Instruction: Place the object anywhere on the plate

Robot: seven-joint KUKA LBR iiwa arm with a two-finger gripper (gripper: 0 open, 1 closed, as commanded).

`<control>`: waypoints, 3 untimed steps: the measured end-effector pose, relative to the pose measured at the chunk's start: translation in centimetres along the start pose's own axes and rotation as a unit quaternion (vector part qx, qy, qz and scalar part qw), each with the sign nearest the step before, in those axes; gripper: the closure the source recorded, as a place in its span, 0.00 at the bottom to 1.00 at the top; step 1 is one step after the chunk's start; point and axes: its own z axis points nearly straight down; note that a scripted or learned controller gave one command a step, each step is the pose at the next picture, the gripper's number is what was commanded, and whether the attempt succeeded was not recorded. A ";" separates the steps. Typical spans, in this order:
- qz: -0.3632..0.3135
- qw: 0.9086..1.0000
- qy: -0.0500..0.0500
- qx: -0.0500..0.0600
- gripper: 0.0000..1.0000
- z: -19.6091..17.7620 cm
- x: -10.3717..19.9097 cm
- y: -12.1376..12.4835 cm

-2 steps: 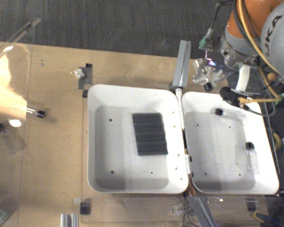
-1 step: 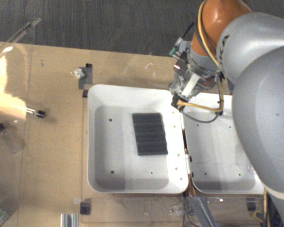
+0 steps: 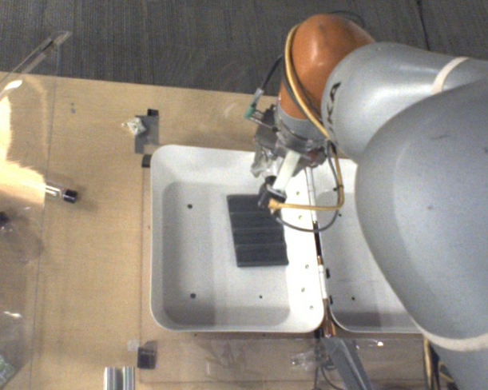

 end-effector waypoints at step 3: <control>-0.604 0.797 0.000 -0.003 1.00 -1.5 9.1 -3.2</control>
